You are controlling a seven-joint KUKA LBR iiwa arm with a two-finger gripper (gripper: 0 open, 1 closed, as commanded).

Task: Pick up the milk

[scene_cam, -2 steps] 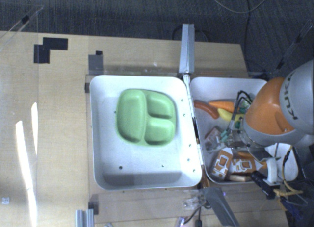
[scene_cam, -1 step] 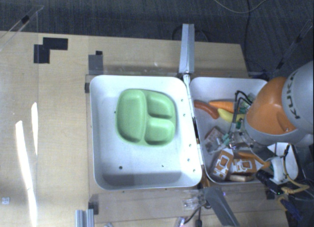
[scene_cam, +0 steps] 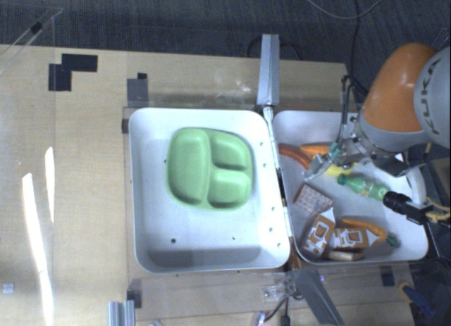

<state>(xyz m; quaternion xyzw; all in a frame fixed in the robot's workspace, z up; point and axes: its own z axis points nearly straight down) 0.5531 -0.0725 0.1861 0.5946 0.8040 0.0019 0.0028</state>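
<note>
The gripper, fingers spread and holding nothing, hangs over the far part of the right bin, so the approach step is in hand; the milk carton lies nearer, calling for a shift toward it, then descent.

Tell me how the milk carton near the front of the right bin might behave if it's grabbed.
The milk carton lies flat among clutter, so it probably won't roll. Its boxy cardboard may dent under a hard squeeze. A second carton sits right beside it and may shift too.
</note>
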